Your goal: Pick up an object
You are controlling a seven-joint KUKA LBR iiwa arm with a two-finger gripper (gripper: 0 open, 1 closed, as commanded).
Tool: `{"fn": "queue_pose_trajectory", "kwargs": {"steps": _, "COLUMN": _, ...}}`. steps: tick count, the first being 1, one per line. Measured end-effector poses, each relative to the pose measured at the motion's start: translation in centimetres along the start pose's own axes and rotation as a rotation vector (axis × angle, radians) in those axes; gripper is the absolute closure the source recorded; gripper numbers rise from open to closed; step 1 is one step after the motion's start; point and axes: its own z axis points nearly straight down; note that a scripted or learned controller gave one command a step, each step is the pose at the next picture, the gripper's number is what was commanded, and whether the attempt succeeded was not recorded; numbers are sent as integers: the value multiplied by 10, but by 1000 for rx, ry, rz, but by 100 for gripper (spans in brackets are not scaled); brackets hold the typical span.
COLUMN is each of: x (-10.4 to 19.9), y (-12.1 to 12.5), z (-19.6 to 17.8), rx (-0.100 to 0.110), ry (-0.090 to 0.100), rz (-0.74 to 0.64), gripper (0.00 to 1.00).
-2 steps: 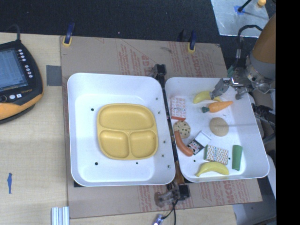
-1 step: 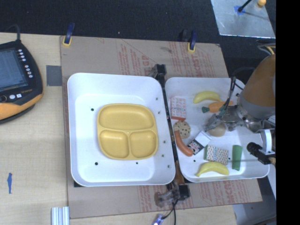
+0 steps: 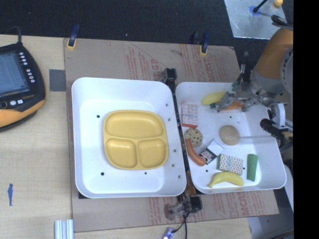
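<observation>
Arm reaches in from right, gripper (image 3: 234, 99) low over far side of right bin (image 3: 269, 183), by a yellow banana (image 3: 213, 98) and an orange carrot (image 3: 233, 106); can't tell how it stands or if it holds anything. Also in right bin: cookie (image 3: 193, 136), tan round piece (image 3: 230, 134), green block (image 3: 252, 166), second banana (image 3: 225, 179). Left bin (image 3: 89, 178) has yellow divided plate (image 3: 135, 138)

We list: orange-edged control tablet (image 3: 17, 86) at bench's left edge; grey tape patch (image 3: 57, 79) beside it; blue clamps (image 3: 73, 36) on cardboard sheet (image 3: 124, 59); aluminium rail (image 3: 64, 228) at front.
</observation>
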Motion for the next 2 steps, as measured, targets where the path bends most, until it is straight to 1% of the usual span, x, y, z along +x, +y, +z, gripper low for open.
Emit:
{"fn": "queue_pose_trajectory", "kwargs": {"steps": 1, "x": 1, "y": -105, "z": -146, "rx": 0, "ry": -1, "rz": 0, "gripper": 0}}
{"fn": "queue_pose_trajectory", "kwargs": {"steps": 2, "x": 23, "y": -101, "z": 1, "rx": 3, "ry": -1, "rz": -4, "gripper": 0}}
